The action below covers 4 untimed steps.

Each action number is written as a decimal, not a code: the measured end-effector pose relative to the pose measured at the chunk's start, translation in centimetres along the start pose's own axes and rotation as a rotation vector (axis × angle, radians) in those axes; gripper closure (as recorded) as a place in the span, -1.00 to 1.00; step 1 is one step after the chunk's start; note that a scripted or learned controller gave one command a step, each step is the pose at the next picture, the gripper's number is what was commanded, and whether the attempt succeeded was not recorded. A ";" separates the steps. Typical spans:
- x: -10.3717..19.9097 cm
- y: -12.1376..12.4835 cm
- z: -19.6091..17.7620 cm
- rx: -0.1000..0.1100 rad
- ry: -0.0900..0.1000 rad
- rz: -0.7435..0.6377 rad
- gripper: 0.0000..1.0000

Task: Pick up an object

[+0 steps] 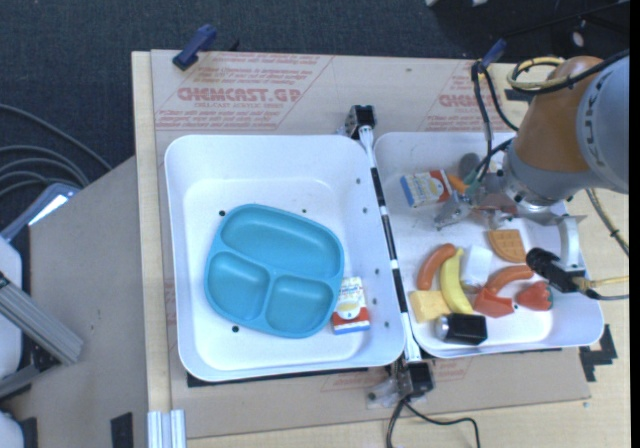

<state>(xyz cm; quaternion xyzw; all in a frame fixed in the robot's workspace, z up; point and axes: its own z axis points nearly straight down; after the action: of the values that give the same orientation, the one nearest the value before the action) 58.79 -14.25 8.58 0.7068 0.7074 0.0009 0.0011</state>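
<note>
My gripper (453, 213) is low over the back half of the right bin (575, 331), its arm coming in from the right. It hangs just in front of a white and blue packet (424, 186) and a small orange piece (458, 179). Nearer the front lie an orange sausage (437, 265), a yellow banana (456, 282), a toast-coloured cracker (507, 243), a red sausage (506, 278) and a yellow cheese wedge (427, 307). I see nothing lifted off the bin floor.
A black block (463, 328) and red toy foods (536, 297) lie at the right bin's front. The left bin (185, 236) holds a blue divided plate (273, 270) and a small carton (350, 304) by its right wall. A black cable clip (552, 270) hangs near the arm.
</note>
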 end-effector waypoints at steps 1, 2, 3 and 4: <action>0.0 -0.1 -0.9 0.001 0.000 0.002 1.00; 0.0 -0.1 -0.9 0.002 0.000 0.002 -1.00; -1.7 7.3 0.4 0.020 0.003 0.004 -1.00; -1.8 7.3 -0.6 0.022 0.000 0.002 1.00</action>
<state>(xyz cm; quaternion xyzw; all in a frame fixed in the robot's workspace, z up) 66.07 -16.06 9.18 0.7074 0.7067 -0.0071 -0.0067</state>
